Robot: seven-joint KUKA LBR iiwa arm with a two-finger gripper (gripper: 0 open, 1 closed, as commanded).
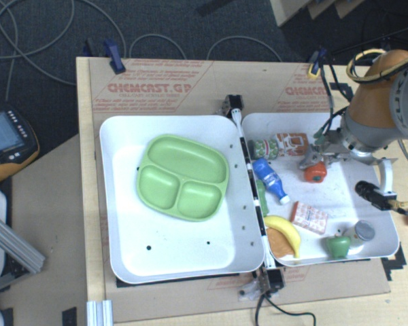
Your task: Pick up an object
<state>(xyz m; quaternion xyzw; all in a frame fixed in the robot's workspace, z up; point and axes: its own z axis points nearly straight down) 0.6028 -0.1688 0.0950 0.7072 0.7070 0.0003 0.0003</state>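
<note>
a small red object [315, 173] is seen directly beneath the gripper [319, 159] in the right bin [381, 246]; whether it is grasped cannot be told.

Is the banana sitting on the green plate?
No, the banana lies in the right bin next to a green apple, while the green plate sits by itself in the left bin.

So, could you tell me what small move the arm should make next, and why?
Probably a short, straight lift. The two-finger gripper sits low in the right white bin, directly over the small red-orange round object. I can't tell whether it is gripped, so raising slightly would show that.
</note>
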